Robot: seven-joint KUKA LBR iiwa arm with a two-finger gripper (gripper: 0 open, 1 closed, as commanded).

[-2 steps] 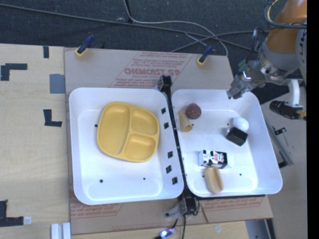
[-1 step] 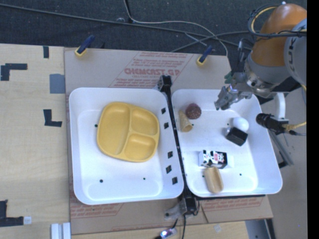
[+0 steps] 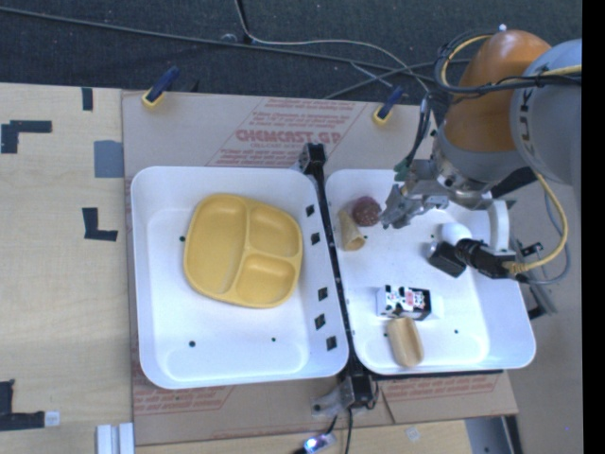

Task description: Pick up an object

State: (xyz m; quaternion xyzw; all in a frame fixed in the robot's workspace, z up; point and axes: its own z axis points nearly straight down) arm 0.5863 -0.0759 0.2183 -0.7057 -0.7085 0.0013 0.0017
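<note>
White plastic is framing the scene: two shallow bins are sitting side by side on the bench. The grey arm's gripper (image 3: 392, 206) is hanging low over the far left part of the right bin (image 3: 473, 348), just beside a dark reddish ball (image 3: 366, 210) and near a tan cylinder (image 3: 351, 233). How its pincer is set, I cannot tell. A black-and-white packet (image 3: 405, 301) and a tan bread roll (image 3: 406, 340) are lying nearer. A yellow divided plate (image 3: 243, 250) is resting in the left bin (image 3: 161, 329).
</note>
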